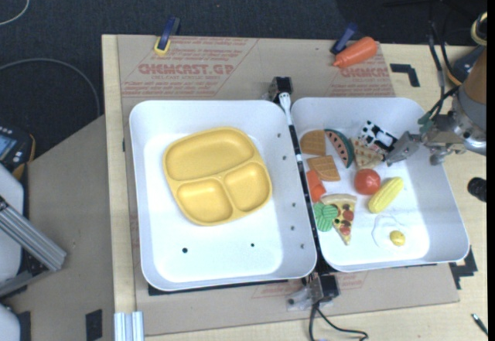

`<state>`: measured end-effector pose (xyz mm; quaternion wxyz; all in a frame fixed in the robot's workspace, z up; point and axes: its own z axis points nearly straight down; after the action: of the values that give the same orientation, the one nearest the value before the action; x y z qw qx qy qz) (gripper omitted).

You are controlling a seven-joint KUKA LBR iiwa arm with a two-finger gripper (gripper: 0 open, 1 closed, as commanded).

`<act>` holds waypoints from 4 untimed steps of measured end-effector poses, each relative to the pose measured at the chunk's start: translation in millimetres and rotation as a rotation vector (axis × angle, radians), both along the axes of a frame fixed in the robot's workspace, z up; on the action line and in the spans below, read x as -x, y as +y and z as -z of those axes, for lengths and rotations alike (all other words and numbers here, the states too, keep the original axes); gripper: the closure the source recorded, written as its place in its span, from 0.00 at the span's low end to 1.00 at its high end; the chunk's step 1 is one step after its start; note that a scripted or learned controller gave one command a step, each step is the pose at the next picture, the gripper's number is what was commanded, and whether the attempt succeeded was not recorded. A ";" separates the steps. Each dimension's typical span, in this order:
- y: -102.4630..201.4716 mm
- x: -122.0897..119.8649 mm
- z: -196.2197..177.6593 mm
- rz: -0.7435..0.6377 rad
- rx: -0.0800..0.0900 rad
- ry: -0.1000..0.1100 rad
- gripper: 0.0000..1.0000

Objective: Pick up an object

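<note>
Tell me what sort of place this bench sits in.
Probably a robotics lab set up for grasping trials. Two shallow white bins sit on a clamped brown cardboard-like board, the right one holding plastic toy food such as a yellow corn cob, while a grey gripper reaches in.

Bright, even overhead light; soft shadows, mild glare on the white bins (147, 177); slightly soft focus.

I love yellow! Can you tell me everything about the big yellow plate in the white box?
The yellow plate looks like smooth plastic, with rounded corners. It is divided into three compartments: one wide one along the far side and two smaller ones nearer the camera. Nothing lies in any of them. It sits flat and turned at a slant in the left white bin, resting on the bin's floor, apart from the walls. Nothing else touches it.
</note>
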<state>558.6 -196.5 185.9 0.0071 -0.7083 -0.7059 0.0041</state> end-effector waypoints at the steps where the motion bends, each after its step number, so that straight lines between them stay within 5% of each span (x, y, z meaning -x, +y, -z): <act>1: 0.5 -3.5 -8.2 -0.004 0.003 -0.015 0.00; 3: -9.1 9.9 94.7 -0.003 0.002 -0.009 0.00; 4: -8.5 10.2 101.8 -0.003 0.002 -0.012 0.00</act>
<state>548.4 -205.0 84.1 0.0021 -0.7071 -0.7071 0.0008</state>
